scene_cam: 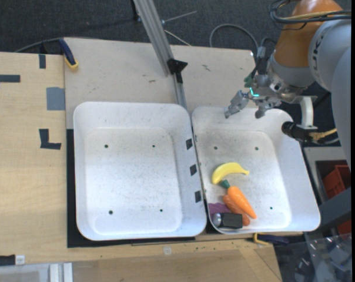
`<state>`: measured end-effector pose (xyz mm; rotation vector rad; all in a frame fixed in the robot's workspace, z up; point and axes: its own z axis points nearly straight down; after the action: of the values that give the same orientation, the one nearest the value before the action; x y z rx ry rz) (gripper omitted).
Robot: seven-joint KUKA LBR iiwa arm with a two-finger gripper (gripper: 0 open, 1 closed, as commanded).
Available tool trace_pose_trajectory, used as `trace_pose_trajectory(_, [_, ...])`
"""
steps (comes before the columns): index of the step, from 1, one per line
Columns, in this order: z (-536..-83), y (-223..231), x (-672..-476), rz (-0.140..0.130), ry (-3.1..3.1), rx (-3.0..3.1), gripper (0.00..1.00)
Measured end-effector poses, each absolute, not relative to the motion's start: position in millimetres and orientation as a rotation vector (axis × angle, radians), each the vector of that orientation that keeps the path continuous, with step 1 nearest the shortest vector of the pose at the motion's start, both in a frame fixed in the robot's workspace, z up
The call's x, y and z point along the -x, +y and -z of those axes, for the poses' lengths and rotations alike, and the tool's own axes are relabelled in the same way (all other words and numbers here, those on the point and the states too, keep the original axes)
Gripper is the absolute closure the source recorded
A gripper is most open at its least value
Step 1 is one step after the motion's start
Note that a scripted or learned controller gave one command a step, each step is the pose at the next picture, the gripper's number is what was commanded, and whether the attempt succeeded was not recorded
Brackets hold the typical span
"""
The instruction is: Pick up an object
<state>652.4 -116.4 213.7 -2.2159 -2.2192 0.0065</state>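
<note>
Overhead, end effector [247,108] spread open, nothing gripped, above right bin [295,175]; no legible writing.

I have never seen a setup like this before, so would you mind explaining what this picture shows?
This is a single camera fixed above a bench, looking down at a slant. The grey machine with the orange band is a robot arm reaching in from the right. Its claw, the two-fingered grasping part, is open and holds nothing; it hangs over the far edge of the right bin. Two shallow white bins sit side by side. In the right one, near its front left corner, lie a toy banana, a toy carrot and a small dark object. The left bin sits beside it.
</note>
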Motion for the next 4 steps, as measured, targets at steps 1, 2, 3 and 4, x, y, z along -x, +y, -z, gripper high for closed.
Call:
trace_pose_trajectory(1, [-216.8, -116.5, -653.4, -0.002, -2.224, 2.218, 0.00])
trace_pose_trajectory(2, [-170.1, -120.4, -657.9, -0.008, -2.220, 2.217, 0.00])
trace_pose_trajectory(3, [-125.5, -122.7, -654.0, -0.008, -2.220, 2.217, 0.00])
trace_pose_trajectory(4, [-86.2, -121.8, -653.2, -0.006, -2.223, 2.218, 0.00])
